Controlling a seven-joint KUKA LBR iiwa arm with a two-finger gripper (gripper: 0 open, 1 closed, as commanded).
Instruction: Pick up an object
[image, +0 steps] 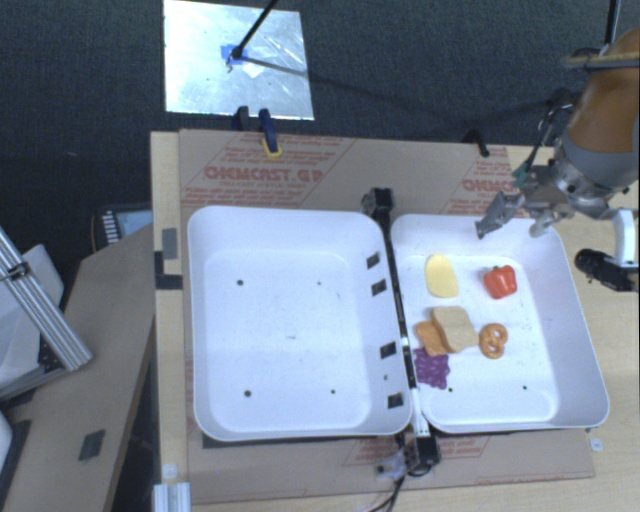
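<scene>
A: Where is the gripper (517, 218) located?

B: It is positioned over the far edge of the right bin (575, 330), at the end of the arm (603, 125). Its two fingers (491, 222) are spread wide apart, and nothing is held between them.

A: What is contained in the right bin?

B: Six items are seen. A yellow piece (440, 276) is placed towards the far left, and a red pepper (501, 281) is set to its right, apart from it. Nearer the camera, a slice of bread (457, 326) is laid against an orange piece (430, 337). A pretzel (493, 340) is found just beside the bread, and a purple grape bunch (432, 369) just below the orange piece.

A: Is any item touched by the gripper?

B: No. All items are well apart from it. The left bin (215, 240) is separated from the right bin by a dark divider (392, 290).
</scene>
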